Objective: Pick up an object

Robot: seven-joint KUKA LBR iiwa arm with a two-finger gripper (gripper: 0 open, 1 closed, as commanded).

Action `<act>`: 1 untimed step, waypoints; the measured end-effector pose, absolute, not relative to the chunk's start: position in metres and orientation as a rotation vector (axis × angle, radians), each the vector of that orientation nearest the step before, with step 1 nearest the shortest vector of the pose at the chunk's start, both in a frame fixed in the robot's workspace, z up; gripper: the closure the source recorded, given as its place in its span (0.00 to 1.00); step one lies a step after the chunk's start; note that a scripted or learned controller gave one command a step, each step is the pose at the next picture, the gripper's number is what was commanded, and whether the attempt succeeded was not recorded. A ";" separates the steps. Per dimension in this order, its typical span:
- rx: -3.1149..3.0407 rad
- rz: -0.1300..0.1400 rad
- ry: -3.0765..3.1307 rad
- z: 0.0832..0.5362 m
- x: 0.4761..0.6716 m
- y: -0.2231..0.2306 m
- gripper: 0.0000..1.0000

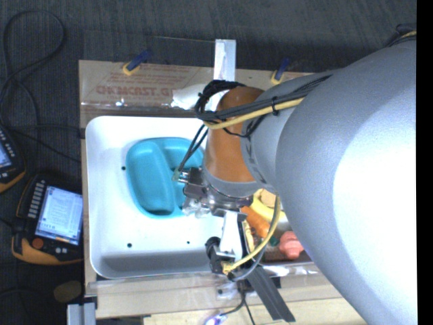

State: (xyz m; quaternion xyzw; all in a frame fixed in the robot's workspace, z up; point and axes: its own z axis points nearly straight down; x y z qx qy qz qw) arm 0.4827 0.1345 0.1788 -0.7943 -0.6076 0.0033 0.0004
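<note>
- While the arm [338, 181] is stretched across the bench, the gripper [196, 198] is seen low in the left bin [101, 181], just beside the right edge of a blue dish [152, 175]. Whether contact is made cannot be settled.
- The reach-and-grasp step is judged to be in hand: nothing is seen lifted, and no hold is proven.
- Whether the gripper is released or clenched cannot be told, as it is hidden under the wrist.
- Next, a firm closing on the dish's rim and a straight lift would be called for. The body is judged too broad to be spanned.
- The dish is turquoise, smooth and rounded, lying aslant mid-bin; a slippery plastic is suspected.
- An orange thing [256, 217] and a pink thing [292, 246] are glimpsed under the arm, right of the gripper.
</note>
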 end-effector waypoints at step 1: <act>-2.289 0.011 -2.151 0.165 0.501 0.155 1.00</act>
